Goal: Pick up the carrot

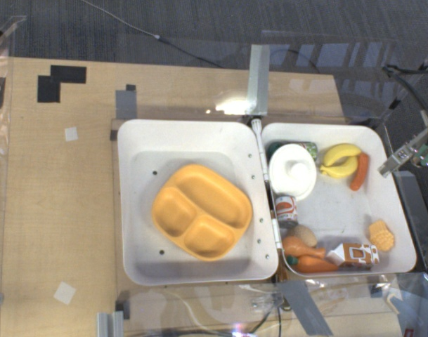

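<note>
Carrot lies in the near-left corner of the right bin

The carrot (314, 263) lies almost level across the picture, its long axis running left to right, thick end left, tip toward a small carton (355, 254) that it touches. A brownish lumpy item (301, 240) sits against its upper side and hides part of it; what that item is I cannot tell. The right bin (395, 209) also holds a white lid (293, 170), banana (340, 159), sausage (359, 171) and cracker (381, 235). The left bin (133, 188) holds a yellow tray (202, 210). The gripper (410, 154) sits at the right edge, partly cut off.
</note>
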